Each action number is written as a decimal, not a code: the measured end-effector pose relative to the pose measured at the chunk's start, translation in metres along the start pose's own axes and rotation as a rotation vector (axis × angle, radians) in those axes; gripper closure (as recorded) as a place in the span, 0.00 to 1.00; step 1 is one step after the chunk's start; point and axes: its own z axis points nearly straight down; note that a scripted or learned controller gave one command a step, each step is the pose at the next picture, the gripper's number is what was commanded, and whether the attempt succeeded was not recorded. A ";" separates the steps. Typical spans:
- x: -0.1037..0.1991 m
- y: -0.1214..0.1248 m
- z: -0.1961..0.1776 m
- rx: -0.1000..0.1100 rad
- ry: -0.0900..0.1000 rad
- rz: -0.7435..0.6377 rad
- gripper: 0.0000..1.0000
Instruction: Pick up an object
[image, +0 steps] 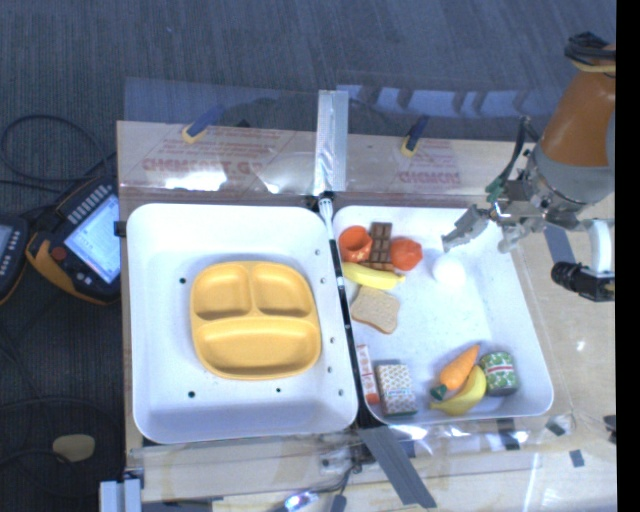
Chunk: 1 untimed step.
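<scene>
Your hand (487, 226) is hovering over right bin (500, 310), upper right part, fingers spread, pinching nothing. White egg (449, 269) is lying just below-left of it, apart. Carrot (458, 367) is resting on banana (462, 394) near front corner. Yellow tray (256, 318) is sitting in left bin (150, 330).

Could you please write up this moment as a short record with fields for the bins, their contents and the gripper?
left bin: holds a yellow divided plate
right bin: holds food items
far left corner: chocolate bar lying across two tomatoes, a banana and a bread slice just in front
middle: white egg
near edge: small box, carrot on a second banana, green can
gripper: open, above the right bin's far right part, holding nothing
</scene>
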 end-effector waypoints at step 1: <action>0.010 0.036 0.067 0.000 -0.003 -0.161 0.00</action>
